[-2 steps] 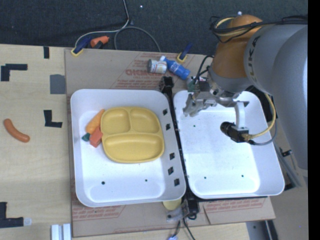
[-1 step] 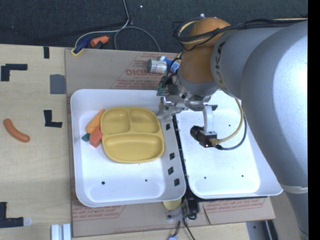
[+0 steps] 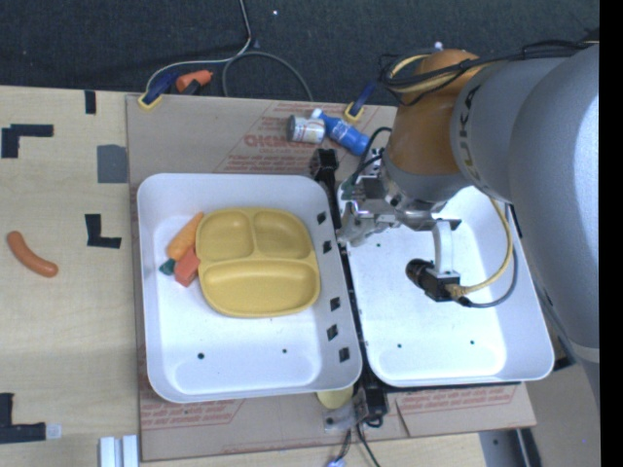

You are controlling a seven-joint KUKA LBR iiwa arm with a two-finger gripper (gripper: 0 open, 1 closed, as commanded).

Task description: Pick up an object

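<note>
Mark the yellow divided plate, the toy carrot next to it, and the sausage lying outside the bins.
yellow divided plate [image 3: 258, 263]: camera view, middle of the plate.
toy carrot [image 3: 182, 240]: camera view, orange body.
sausage [image 3: 31, 254]: camera view, mid-length.

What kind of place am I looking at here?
Probably a robotics test bench in a lab: a big grey robot arm reaches over two white bins, one holding a yellow divided plate and a toy carrot, with clamps and cables nearby.

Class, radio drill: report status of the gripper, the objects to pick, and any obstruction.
Gripper low at the divider between the bins, nothing seen in it. Yellow divided plate and toy carrot lying in left bin. Arm over right bin.
</note>
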